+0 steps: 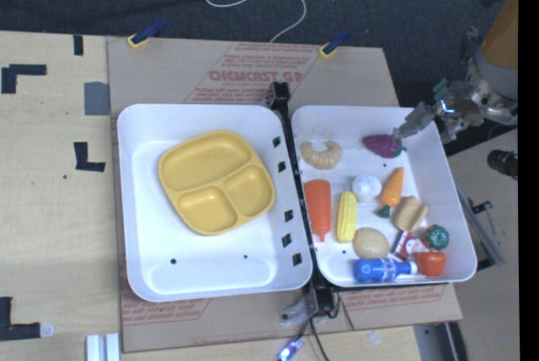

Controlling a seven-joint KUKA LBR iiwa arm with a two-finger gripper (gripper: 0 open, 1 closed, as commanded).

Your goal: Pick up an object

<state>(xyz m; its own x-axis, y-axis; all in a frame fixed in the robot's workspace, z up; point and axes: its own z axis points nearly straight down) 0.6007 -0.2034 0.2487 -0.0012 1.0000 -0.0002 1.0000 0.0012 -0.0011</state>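
The arm reaches in at the frame's right edge, its pincer [414,122] low over the right bin [450,183], tip just beside the purple eggplant [383,145] near the upper right rim. Approach step, I'd say; whether it's open I cannot tell. Next: settle squarely over the eggplant, then close.

Right bin [455,183]: packed. Your gripper [404,130] sits at its far-right rim, just beside the purple item [383,146]. Croissant [322,154], orange sausage [317,208], corn [346,216], carrot [391,187], potato [370,243], blue bottle [381,270] crowd the floor; gaps are tight. Left bin [139,183]: yellow divided plate [217,181] fills the middle, open floor along the near edge.
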